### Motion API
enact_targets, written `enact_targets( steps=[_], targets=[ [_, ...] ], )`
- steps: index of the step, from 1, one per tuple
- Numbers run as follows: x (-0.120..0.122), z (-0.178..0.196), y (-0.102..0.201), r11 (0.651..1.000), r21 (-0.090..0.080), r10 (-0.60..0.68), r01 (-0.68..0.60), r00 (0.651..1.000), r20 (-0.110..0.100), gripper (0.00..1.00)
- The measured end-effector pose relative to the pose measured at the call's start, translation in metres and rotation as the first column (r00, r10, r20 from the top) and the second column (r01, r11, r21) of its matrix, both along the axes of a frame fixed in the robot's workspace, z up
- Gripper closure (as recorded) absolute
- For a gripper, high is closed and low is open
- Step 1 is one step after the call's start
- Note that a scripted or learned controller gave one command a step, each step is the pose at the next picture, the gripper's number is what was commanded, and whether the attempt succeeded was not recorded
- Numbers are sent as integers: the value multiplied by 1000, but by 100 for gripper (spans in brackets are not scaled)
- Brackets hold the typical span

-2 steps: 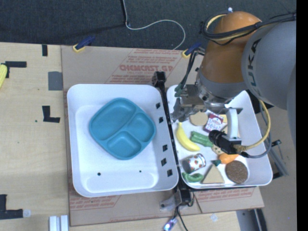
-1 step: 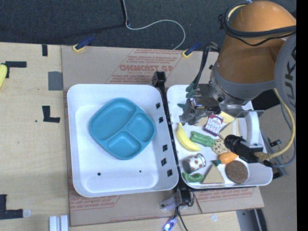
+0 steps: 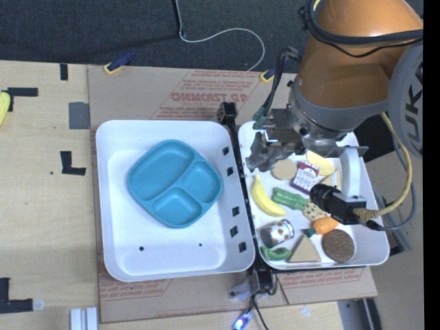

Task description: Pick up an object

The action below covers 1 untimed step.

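Note:
My gripper (image 3: 259,155) hangs low over the far left part of the right bin (image 3: 375,253), just above the top end of a yellow banana (image 3: 265,196). Beside it lie a tan round biscuit (image 3: 282,169), a purple packet (image 3: 304,178) and a pale yellow wedge (image 3: 319,162). A green pickle-like piece (image 3: 289,199) lies to the right of the banana. Nothing shows between the gripper's tips.
Nearer the front of the right bin are a red and white can (image 3: 279,233), a green leaf shape (image 3: 273,253), a tan triangle slice (image 3: 306,251), a brown round patty (image 3: 338,245) and an orange piece (image 3: 324,224). The left bin (image 3: 113,184) holds a blue divided plate (image 3: 174,183).

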State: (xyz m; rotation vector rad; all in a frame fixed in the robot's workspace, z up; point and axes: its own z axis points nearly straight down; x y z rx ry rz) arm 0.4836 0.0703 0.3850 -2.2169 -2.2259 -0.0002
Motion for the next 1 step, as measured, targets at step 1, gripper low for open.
enact_targets(
  steps=[1],
  targets=[
    [0, 53, -10, 1000, 0, -1, 1, 1000, 3, 100]
  ],
)
